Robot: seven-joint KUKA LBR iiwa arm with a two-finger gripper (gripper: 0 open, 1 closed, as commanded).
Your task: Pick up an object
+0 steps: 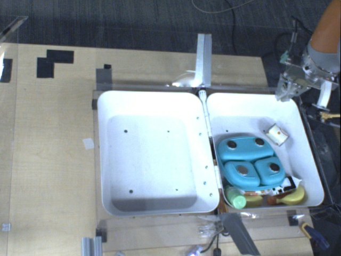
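Observation:
The right bin (303, 124) holds a large turquoise moulded piece (249, 162) with three lobes, each with a dark dot. A small white box (276, 135) lies behind it, near the bin's back right. Along the front wall lie a green-capped bottle (235, 199), a yellow banana-shaped toy (294, 197) and some small red and black items. My gripper (286, 88) hangs over the back right corner of this bin, above the rim and well apart from all the objects. Nothing shows beneath it.
The left bin (109, 159) stands beside the right one, divided from it by a ridge with a metal post (204, 57) behind. A thin cable (224, 4) loops on the dark floor at the back. Black blocks (53, 62) mark the bench's far left.

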